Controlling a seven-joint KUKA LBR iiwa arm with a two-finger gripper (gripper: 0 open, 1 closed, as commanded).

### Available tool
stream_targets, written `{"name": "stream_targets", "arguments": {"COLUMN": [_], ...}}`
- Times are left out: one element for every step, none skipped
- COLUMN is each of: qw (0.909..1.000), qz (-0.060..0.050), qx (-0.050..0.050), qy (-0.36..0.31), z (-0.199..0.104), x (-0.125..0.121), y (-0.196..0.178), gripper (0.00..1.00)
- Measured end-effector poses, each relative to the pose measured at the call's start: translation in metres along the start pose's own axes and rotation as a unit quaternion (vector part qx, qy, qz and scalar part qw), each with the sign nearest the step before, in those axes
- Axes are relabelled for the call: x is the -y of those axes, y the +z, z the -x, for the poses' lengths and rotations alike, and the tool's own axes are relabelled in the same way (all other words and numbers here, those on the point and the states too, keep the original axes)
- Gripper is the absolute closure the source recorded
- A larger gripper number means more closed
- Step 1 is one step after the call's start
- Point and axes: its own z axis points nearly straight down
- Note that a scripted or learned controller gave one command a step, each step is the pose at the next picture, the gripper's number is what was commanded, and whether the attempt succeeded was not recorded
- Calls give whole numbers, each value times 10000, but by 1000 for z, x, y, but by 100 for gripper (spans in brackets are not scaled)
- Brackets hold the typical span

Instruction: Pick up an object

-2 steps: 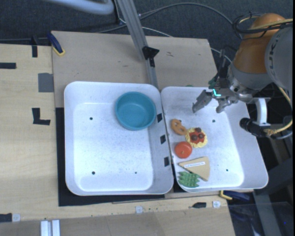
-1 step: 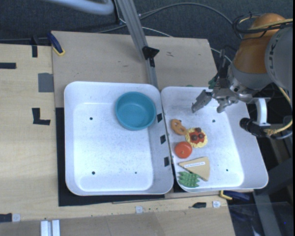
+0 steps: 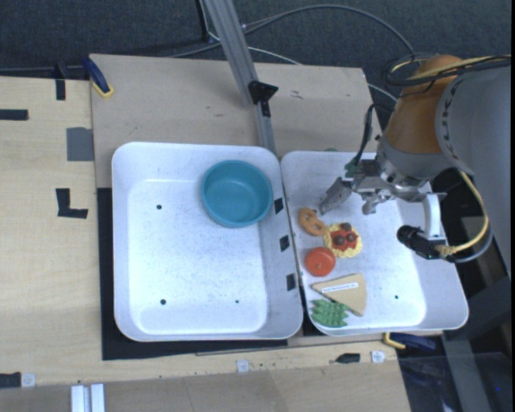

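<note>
The arm (image 3: pixel 451 118) reaches in from the right, its orange band above the wrist, and bends down over the right bin (image 3: pixel 429 303). The gripper (image 3: pixel 333 199) hangs low over the upper left part of that bin, its fingers pointing down and toward the divider between the two bins. Whether the fingers are spread or closed cannot be told from this angle; nothing is seen between them.

Items in the right bin, placed relative to the gripper: a small brown ring-shaped pastry (image 3: pixel 310 221) lies just below and slightly left of the fingertips, near but apart from them. A yellow piece with dark red toppings (image 3: pixel 344 241) lies just below the gripper, beside the pastry. A red round piece (image 3: pixel 319 262) sits further below. A tan wedge (image 3: pixel 343 292) and a green leafy piece (image 3: pixel 329 314) lie well below, near the bin's lower edge.

A blue bowl (image 3: pixel 236 192) stands upright in the left bin (image 3: pixel 154 256), well left of the gripper.
</note>
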Motion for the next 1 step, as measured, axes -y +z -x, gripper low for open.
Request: {"name": "stream_targets", "arguments": {"qw": [10000], "qz": [51], "qx": [7], "qy": [5], "z": [0], "x": [-2], "y": [48], "gripper": [0]}}
